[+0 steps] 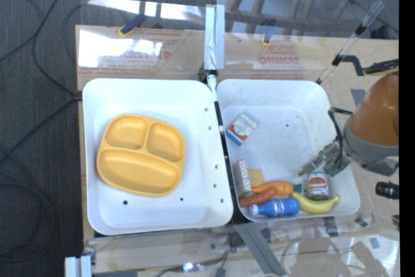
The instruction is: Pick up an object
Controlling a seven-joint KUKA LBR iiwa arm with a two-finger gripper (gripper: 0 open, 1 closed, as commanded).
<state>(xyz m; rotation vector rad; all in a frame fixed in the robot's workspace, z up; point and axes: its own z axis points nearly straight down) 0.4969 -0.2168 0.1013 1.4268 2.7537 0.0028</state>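
yellow tray [141,155], white bins [194,204], orange carrot [272,191], blue bottle [275,208]

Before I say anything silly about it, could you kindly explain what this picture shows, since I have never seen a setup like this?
You are looking down at a slant from one fixed camera above a bench. Two shallow white bins sit side by side. The left bin holds a yellow divided plate. The right bin holds small grocery toys: a small carton near the middle and, along the near wall, a ridged grey piece, a carrot, a blue bottle, a banana and a small can.

The grey and orange shape at the right is a robot arm, moved by a program. Its hand reaches into the right bin just above the can. Nothing can be seen between its fingers, so it holds nothing that I can confirm.
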